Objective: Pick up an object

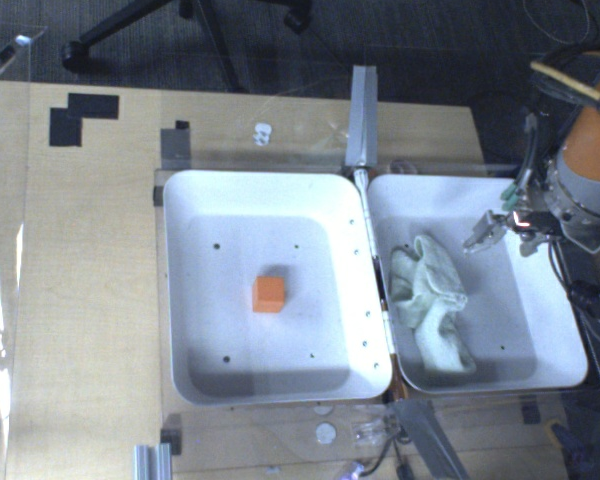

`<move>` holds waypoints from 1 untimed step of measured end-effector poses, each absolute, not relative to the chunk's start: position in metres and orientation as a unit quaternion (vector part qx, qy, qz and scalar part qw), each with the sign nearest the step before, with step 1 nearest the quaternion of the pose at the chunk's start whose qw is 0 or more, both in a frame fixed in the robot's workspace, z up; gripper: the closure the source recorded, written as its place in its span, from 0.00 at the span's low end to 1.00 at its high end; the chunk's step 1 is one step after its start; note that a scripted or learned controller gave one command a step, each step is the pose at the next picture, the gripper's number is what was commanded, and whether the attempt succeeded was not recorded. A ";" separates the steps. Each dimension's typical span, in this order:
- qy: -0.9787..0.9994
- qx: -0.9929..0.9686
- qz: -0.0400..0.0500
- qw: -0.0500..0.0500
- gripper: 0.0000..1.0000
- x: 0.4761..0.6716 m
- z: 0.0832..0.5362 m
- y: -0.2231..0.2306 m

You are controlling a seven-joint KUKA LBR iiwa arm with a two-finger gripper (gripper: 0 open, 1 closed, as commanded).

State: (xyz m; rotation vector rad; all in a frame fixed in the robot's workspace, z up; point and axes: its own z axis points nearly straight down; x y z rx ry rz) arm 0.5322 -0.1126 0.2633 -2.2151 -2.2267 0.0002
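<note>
Desk [90, 298] with two bins: cloth [430, 303] lies just left-below the claw [495, 230], whose spread cannot be told.

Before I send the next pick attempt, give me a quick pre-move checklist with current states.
1. Target in view: ok, crumpled cloth lies in the right bin.
2. Alternative target: ok, orange cube sits alone in the left bin.
3. Gripper over the right bin: ok, beside the cloth's upper right.
4. Gripper carrying nothing: ok, nothing seen between its fingers.
5. Gripper aligned over cloth: not ok, offset.
</note>
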 end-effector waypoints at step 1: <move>-0.753 -0.659 0.000 0.001 0.00 0.553 0.115 -0.087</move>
